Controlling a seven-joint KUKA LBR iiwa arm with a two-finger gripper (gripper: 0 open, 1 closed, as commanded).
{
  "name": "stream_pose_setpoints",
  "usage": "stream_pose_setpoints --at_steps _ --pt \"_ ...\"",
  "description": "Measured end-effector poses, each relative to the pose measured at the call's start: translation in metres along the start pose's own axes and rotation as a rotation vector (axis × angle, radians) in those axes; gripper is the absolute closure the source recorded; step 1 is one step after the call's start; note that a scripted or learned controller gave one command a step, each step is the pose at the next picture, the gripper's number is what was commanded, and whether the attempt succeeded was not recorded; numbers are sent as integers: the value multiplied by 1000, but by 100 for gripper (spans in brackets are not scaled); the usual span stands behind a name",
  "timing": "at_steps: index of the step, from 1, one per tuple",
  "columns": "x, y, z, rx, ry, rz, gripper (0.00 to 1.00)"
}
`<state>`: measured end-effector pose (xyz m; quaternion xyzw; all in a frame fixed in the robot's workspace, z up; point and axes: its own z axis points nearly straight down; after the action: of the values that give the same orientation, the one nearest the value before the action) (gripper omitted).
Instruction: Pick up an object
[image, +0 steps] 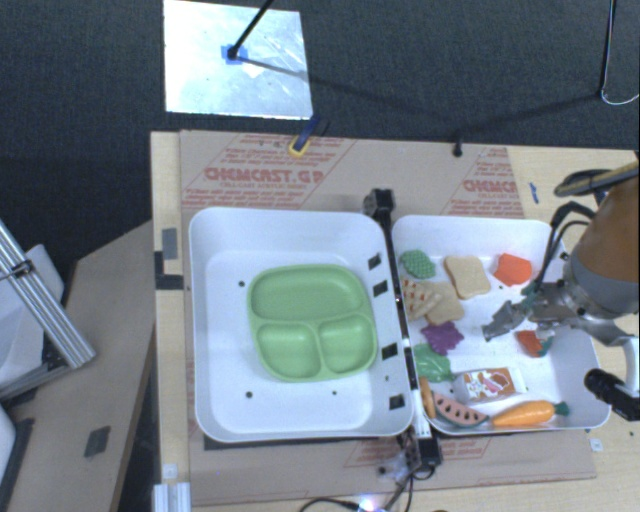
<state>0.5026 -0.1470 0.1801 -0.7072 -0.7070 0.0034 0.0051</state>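
The arm enters from the right edge, which cuts off most of its body; the orange band and grey wrist cover part of the right bin (402, 232) along its right side. The claw (500, 322) sits low over the middle of this bin, pointing toward the left. Its fingers read as one dark grey blur, so it cannot be determined whether they are spread or closed, or whether anything lies between them.

Just right of the claw, a small red piece (529, 342) lies partly hidden under the wrist; its shape cannot be made out. An orange-red piece (513, 268) lies near the claw, toward the far wall.

The toy carrot (524, 413) lies along the near wall, long axis running left to right, green end toward the right. It is well clear of the claw, on the near side. The watermelon slice (457, 412) lies just left of it.

The toast slice (466, 276) and purple piece (441, 336) lie left of the claw. The left bin (215, 300) holds a green divided tray (310, 321). Both bins rest on the surface (260, 172).
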Motion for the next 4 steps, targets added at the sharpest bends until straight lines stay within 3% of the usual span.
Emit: stream_pose_setpoints --at_steps 1,3,4 --pt "0 3 -6 -13 -2 -4 0" --pt "-1 14 98 -10 -1 -1 0" --pt "-2 15 85 -15 -3 -1 100"
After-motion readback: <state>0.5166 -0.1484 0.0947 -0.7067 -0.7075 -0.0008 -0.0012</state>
